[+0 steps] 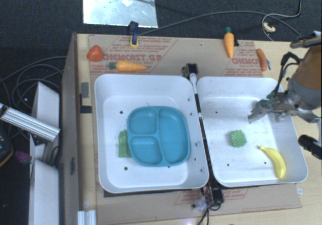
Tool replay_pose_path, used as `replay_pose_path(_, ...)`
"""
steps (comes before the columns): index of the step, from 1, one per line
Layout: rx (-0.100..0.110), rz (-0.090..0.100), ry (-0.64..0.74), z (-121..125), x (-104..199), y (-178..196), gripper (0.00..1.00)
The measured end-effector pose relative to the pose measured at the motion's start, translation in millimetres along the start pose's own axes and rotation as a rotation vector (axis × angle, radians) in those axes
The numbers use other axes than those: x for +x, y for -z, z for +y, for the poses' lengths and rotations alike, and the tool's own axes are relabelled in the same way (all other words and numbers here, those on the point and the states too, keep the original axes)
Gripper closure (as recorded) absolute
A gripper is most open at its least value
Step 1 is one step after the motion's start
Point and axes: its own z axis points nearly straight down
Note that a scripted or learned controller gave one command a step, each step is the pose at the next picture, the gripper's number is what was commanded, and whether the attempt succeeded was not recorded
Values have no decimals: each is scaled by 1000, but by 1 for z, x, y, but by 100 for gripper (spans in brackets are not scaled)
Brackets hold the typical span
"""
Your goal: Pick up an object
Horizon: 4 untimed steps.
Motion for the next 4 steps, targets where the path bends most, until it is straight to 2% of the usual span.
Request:
replay_pose_path(1,1,0,0,6,36,-54,0)
replay_pose_path(2,1,0,-2,-22,61,-103,0)
replay_pose_path(3,-1,0,0,-21,61,-92,100)
replay_pose_path(4,-3,1,2,-10,137,-3,100)
